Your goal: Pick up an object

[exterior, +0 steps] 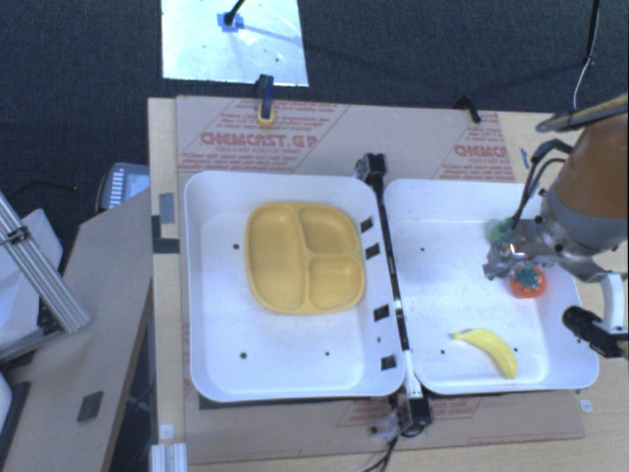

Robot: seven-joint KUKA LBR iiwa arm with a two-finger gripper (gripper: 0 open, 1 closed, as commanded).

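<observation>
The right bin's (432, 264) floor lay bare across its centre and toward nine o'clock. A banana (488, 349) sat near its six o'clock wall. At three o'clock the arm (590, 195) and gripper (507, 256) crowded an orange toy (527, 281). In the left bin (211, 293) a yellow divided plate (303, 258) took the centre, leaving margins along the walls.

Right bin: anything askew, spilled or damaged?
Nothing stands out. The banana lies flat near the right bin's front edge, and a small orange object sits beside the gripper. Nothing spilled or broken.
</observation>
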